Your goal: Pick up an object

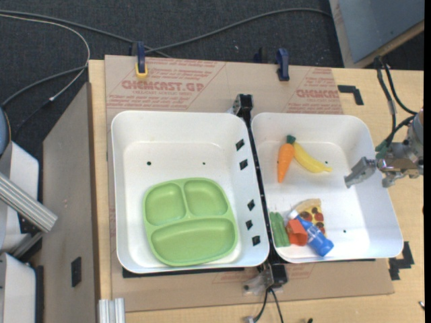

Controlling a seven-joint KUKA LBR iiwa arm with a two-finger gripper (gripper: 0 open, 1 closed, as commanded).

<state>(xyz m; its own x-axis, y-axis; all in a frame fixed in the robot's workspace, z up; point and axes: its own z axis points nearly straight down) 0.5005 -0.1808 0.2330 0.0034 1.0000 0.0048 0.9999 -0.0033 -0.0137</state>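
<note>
My hand (360,172) hovers at the right bin's (350,123) right edge; I cannot tell its grip. The banana (312,160) lies nearest, to my hand's left in the camera view, beside the carrot (285,161), its long axis slanting toward me.

We see the pincer (360,170) over the right bin's (350,130) edge, near our carrot (285,160) and banana (312,161), green tray (190,221) left.
</note>
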